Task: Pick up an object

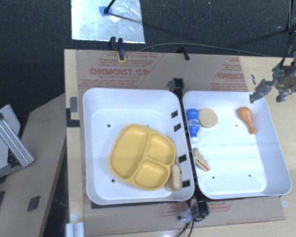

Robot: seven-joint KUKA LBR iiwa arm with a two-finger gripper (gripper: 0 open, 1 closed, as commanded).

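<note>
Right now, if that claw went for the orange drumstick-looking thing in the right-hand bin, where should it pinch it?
Probably across the round fat end of the drumstick, coming straight down from above. It lies flat on the right bin's floor, thin end pointing toward the camera, with open floor around it, so fingers fit either side. The gripper hangs near the bin's far right corner, close by.

I see dark carpet (29, 33) behind the tan surface (49, 147), with a shiny sheet (107, 14) lying on it.
</note>
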